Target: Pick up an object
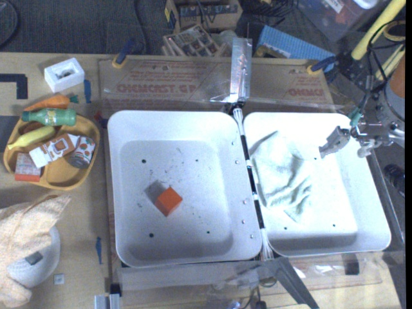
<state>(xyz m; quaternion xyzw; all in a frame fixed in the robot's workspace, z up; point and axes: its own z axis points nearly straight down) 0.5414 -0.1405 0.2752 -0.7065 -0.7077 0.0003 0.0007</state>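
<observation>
An orange cube [170, 201] lies on the floor of the left bin [129, 134], slightly left of its middle. A crumpled white cloth [280, 170] is spread over the left half of the right bin [367, 217]. My gripper [348, 144] hangs over the upper right part of the right bin, to the right of the cloth and apart from it. It is open, with one grey finger [331, 141] pointing toward the cloth and nothing between the fingers.
A yellow bowl [64, 172] of toy food and packets sits left of the bins, with a beige cloth [29, 227] below it and a small white box [64, 74] above. A cardboard sheet [193, 82] and cables lie behind the bins.
</observation>
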